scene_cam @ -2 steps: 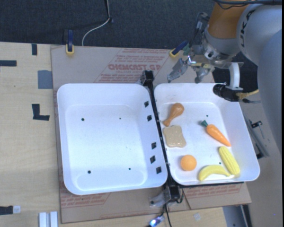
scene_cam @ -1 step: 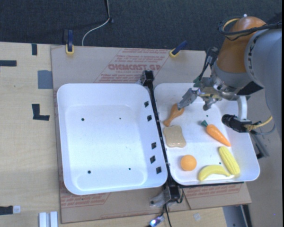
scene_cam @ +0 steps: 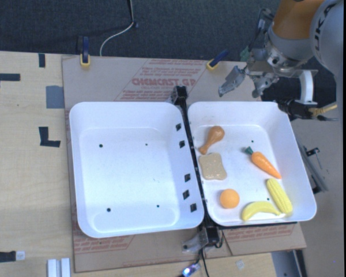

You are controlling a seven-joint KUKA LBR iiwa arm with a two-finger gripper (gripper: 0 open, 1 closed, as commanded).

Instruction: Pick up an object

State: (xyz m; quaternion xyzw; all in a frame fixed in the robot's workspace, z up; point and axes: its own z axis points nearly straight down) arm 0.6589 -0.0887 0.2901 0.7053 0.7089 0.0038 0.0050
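Note:
The right bin [scene_cam: 288, 133] holds several toy foods: a chicken drumstick [scene_cam: 212, 138], a slice of bread [scene_cam: 212, 167], an orange [scene_cam: 229, 198], a banana [scene_cam: 258, 210], a corn cob [scene_cam: 278, 195] and a carrot [scene_cam: 263, 162]. My gripper [scene_cam: 246, 84] hangs open above the far rim of that bin, well above the objects, with nothing between its two spread fingers [scene_cam: 232, 83]. The orange-banded arm reaches in from the upper right.
The left bin [scene_cam: 81, 154] sits beside the right one, joined by a black clip strip [scene_cam: 185, 154]. Both rest on a cardboard sheet [scene_cam: 155, 79]. A white cable [scene_cam: 118, 33] and clamps lie at the back edge.

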